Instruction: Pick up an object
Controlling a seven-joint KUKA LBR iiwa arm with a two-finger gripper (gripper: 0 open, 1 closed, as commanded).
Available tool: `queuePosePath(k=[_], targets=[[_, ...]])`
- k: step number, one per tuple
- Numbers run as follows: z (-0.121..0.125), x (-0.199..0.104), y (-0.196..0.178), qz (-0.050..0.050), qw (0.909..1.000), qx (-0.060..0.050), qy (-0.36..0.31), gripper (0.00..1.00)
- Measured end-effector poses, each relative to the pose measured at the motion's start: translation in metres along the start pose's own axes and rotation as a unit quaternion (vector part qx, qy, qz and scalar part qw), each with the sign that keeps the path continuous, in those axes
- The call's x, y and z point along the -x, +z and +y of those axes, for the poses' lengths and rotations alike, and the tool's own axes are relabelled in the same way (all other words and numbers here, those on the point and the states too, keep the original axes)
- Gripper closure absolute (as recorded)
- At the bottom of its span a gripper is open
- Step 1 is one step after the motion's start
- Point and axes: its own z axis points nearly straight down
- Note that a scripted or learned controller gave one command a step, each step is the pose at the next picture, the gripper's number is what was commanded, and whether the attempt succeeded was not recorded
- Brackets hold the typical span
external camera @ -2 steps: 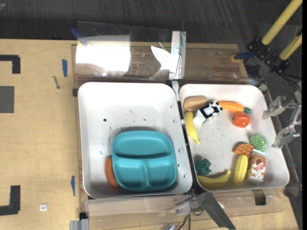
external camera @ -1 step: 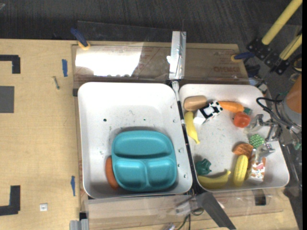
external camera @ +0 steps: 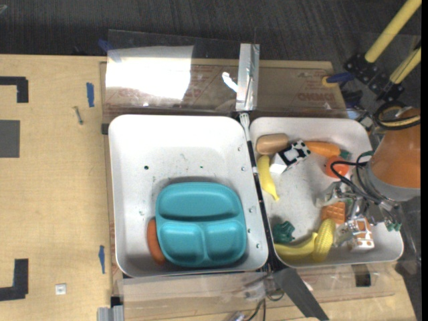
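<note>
Low in the right bin (external camera: 391,243), the pincer (external camera: 348,212); its grip I cannot tell

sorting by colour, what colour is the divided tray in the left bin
Teal blue; the divided tray shows clearly in the camera view.

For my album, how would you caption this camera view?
Robot arm reaching into the right bin of toy food; teal tray in the left bin.
</note>
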Motion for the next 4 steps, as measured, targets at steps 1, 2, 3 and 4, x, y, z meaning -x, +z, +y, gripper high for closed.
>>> queuePosePath(k=[1,2,3,4], targets=[[-0.030,-0.015,0.000,-0.001,0.9909,0.000,-0.135,0.00],[-0.048,0.045,0.001,0.000,1.0000,0.000,-0.006,0.00],[0.023,-0.010,0.000,0.001,0.9981,0.001,0.062,0.00],[0.023,-0.006,-0.013,-0.005,0.9981,-0.001,0.061,1.00]])
